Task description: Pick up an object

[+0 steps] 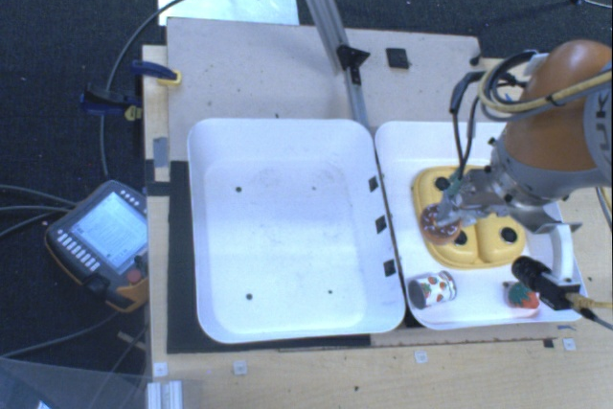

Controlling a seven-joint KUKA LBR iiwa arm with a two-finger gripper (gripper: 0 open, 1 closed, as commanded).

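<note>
1. The fingers (458,202) of the gripper (450,211) reach down over a yellow tray; whether they are open, closed or gripping something cannot be told, since the wrist hides them from above.
2. The yellow tray (469,239) serves as the landmark: it lies in the right bin (397,158), toward that bin's middle, and has dark round holes on its top.
3. A small round brown piece (439,220) with pale speckles sits at the tray's left edge, directly under the fingertips; contact between them cannot be made out.
4. A short can (432,289) with a red-and-white label lies on its side below and left of the tray, near the bin's front wall.
5. A red-and-green toy (522,296) sits below and right of the tray, beside a black part of the arm.
6. The arm (556,124), grey with its orange band, comes in above and right of the tray.
7. The left bin (206,206) stands well left of the tray, its wall touching the right bin's.
8. A pendant (101,244) with a lit screen lies on the floor far left of the tray.
</note>
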